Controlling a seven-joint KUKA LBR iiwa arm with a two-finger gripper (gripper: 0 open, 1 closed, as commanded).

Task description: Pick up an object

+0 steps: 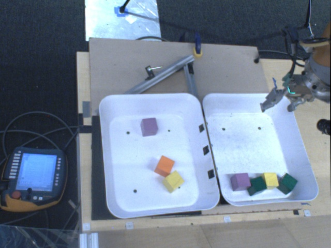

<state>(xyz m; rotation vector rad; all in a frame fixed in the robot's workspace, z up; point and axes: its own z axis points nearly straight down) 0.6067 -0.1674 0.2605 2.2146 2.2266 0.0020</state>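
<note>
In the left bin (111,138) lie a purple cube (149,126), an orange cube (164,165) and a yellow cube (174,181); the orange and yellow ones touch. Along the near wall of the right bin (297,138) sit a purple cube (240,181), a dark green block (256,185), a small yellow cube (271,180) and another dark green block (287,182). My gripper (282,101) hovers over the far right corner of the right bin, far from all the cubes. Its fingers are spread open with nothing between them.
A teach pendant (33,177) with cables lies left of the bench. A metal bar (160,74) and clamp rest on the cardboard behind the bins. Black clips (206,150) sit on the rims between the bins.
</note>
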